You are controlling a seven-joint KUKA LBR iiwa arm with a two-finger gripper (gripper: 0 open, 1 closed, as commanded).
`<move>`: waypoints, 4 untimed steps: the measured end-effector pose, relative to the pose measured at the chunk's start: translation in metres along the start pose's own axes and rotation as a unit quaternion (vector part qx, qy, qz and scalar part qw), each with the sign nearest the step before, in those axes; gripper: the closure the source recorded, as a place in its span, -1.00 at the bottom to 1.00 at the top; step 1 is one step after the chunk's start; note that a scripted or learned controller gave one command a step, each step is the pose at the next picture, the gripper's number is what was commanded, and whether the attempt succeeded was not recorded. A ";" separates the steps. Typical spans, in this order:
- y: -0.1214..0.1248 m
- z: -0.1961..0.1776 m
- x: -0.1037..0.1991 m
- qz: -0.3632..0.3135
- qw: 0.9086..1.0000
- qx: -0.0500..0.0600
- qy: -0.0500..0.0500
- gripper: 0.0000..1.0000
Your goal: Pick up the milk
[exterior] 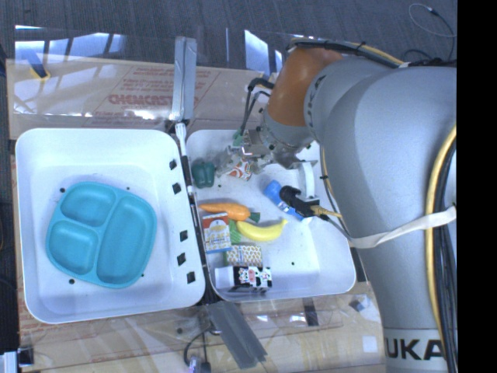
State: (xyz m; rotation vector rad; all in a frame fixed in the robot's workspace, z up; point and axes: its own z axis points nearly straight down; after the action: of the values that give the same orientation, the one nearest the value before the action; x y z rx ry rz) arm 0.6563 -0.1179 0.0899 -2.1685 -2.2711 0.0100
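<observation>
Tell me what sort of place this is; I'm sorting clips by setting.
Likely a robotics lab bench: a KUKA arm reaches over two white bins, with toy food like a banana.

- A dark grey carpeted floor (116, 2) runs along the top of the view.
- A black cable (432, 15) loops on it at upper right.
- The table (93, 92) is pale wood under a clear sheet with red print.
- Bluish light reflections (66, 49) glare along its far edge.
</observation>
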 end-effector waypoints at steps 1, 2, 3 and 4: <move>0.000 -0.007 0.002 -0.003 1.000 0.003 0.001 1.00; -0.036 -0.099 0.084 0.030 1.000 0.001 0.002 1.00; -0.054 -0.098 0.189 0.000 1.000 0.003 0.001 1.00; -0.039 -0.112 0.250 0.048 0.999 0.001 0.001 1.00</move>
State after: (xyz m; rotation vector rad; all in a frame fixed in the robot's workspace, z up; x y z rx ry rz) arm 0.6063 0.1301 0.2012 -2.2731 -2.1629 0.0119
